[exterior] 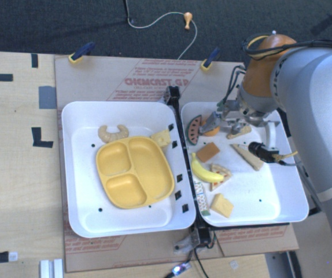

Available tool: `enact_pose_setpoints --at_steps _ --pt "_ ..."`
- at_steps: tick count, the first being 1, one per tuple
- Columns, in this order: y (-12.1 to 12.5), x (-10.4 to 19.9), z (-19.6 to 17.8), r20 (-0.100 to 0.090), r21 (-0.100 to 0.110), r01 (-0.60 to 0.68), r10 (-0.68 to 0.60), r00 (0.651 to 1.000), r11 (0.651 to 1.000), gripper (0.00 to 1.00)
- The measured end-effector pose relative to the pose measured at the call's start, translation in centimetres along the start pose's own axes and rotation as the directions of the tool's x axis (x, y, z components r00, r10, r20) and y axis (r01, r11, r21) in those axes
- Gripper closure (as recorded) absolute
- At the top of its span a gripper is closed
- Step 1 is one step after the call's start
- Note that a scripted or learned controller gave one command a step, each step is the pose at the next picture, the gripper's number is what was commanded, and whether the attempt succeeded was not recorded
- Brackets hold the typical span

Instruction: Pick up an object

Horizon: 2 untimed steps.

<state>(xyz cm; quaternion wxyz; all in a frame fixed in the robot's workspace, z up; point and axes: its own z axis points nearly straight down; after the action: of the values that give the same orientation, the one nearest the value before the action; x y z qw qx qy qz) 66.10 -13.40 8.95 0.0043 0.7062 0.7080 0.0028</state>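
I see the gripper [219, 120] low at the right bin's [281, 204] eleven o'clock corner, beside the watermelon slice [194, 128] and an orange piece [211, 132]. I cannot tell its state. The banana [205, 173] lies toward eight o'clock.

— How is the camera set?
— It is fixed above the bench [15, 155], looking down at a slant, far enough that both white bins are taken in: the left bin [73, 172] at centre, the right bin [287, 204] toward the frame's right.
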Motion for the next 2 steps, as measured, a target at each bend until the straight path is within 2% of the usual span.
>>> enact_pose_setpoints --at_steps 1,2 --pt "-0.1 0.1 -0.8 0.0 0.004 0.002 -0.002 1.0 1.0 1.0" --pt "0.9 0.1 -6.7 -0.002 0.007 -0.001 0.001 1.0 1.0 1.0"
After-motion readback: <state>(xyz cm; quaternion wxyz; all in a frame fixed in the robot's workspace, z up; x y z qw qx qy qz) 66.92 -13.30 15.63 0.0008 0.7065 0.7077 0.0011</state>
